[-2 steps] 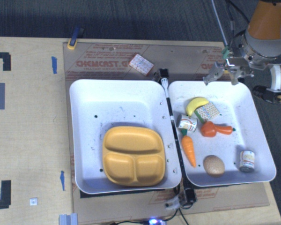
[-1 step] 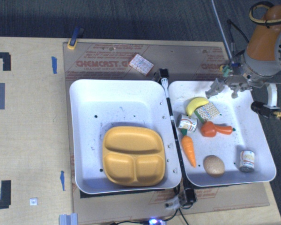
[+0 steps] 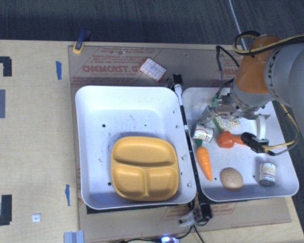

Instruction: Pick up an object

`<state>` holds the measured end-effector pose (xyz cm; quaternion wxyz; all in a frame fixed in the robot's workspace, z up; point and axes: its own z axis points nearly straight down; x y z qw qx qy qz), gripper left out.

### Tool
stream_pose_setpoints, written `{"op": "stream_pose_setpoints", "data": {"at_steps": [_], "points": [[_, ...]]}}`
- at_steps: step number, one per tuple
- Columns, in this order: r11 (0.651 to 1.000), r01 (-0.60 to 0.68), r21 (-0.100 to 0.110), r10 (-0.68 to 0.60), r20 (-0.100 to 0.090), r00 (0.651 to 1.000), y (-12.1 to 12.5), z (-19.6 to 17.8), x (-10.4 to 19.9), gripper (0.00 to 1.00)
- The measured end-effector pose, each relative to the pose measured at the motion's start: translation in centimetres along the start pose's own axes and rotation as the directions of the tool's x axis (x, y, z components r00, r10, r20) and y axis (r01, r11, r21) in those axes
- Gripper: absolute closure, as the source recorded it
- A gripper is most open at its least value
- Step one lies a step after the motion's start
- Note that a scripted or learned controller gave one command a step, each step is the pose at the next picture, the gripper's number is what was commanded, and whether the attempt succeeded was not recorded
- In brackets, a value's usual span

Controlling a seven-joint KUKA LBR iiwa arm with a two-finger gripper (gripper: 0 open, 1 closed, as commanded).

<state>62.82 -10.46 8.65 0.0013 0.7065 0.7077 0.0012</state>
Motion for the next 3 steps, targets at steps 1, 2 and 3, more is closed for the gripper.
{"op": "stream_pose_setpoints", "data": {"at_steps": [1,2,3], "points": [[1.000,-0.001,-0.006,0.001,0.003,1.000,0.1,-1.2,-0.1,1.00],[1.000,-0.001,0.006,0.001,-0.001,1.000,-6.4,-9.9,6.9,1.00],[1.000,-0.001,0.006,0.001,-0.001,1.000,-6.4,-9.9,6.9,0.00]]}}
